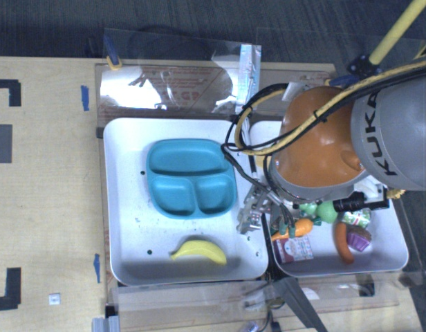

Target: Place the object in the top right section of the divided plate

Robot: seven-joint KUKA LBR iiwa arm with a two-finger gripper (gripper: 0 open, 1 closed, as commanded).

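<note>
Blue divided plate (192,176) lies in the left bin (123,185), a yellow banana (198,252) at its 6 o'clock. The gripper (252,211) hovers at its 3 o'clock; the view does not show how it is set. Toy foods (323,227) crowd the right bin (393,254).

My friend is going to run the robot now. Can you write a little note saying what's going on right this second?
Gripper: low over the right edge of the left bin, near the divider between the bins; I can't tell whether it is open or shut, and nothing is visibly in it.
Blue divided plate: in the left bin, all sections bare.
Yellow banana: in the left bin, below the plate.
Right bin: toy foods piled together, partly under the arm.
Done: nothing placed yet.
Left: pick up an object and set it in the plate's top right section.
</note>
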